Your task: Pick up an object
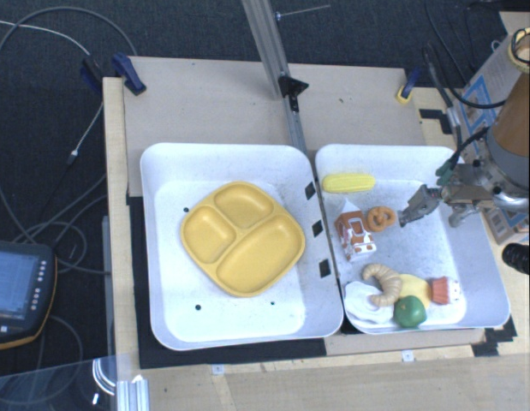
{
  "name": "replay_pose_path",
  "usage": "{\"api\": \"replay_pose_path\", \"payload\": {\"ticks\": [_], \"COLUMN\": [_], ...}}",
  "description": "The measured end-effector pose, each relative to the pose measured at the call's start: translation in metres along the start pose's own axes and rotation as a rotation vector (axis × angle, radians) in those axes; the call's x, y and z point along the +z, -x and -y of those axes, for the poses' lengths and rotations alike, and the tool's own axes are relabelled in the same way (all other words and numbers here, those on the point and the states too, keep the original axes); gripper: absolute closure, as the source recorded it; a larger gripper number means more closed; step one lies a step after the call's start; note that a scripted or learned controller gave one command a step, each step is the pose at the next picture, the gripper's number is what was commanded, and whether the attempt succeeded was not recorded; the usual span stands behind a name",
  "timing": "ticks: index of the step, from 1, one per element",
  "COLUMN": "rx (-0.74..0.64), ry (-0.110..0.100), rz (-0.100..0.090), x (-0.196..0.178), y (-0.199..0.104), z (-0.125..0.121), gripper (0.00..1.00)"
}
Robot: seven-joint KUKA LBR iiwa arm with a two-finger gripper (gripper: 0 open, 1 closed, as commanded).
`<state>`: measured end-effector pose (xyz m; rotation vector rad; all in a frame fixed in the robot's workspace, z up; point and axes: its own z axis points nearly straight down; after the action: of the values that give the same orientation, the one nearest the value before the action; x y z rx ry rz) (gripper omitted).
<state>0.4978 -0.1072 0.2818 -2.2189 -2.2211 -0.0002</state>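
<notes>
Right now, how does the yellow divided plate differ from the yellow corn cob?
The yellow divided plate is wide and flat, with three compartments; the corn cob is small and elongated. The plate lies in the left bin, the corn cob in the right bin near its far edge. Both are yellow.

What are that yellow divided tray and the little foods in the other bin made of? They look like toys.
The yellow divided tray looks like moulded plastic: one even colour, smooth rounded edges, soft sheen. The corn cob, croissant and green ball also look like plastic toy food, with flat bright colours, though rubber or foam is possible. The white bins seem to be matte plastic.
</notes>
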Motion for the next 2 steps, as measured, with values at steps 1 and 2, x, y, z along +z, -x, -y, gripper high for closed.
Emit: {"api": "replay_pose_path", "payload": {"ticks": [1,2], "rx": [0.0,0.001], "ry": [0.001,-0.006], "rz": [0.0,-0.001], "x": [0.0,0.051], "y": [0.0,-0.002], "z": [0.0,0.01], "gripper": [0.0,0.0]}}
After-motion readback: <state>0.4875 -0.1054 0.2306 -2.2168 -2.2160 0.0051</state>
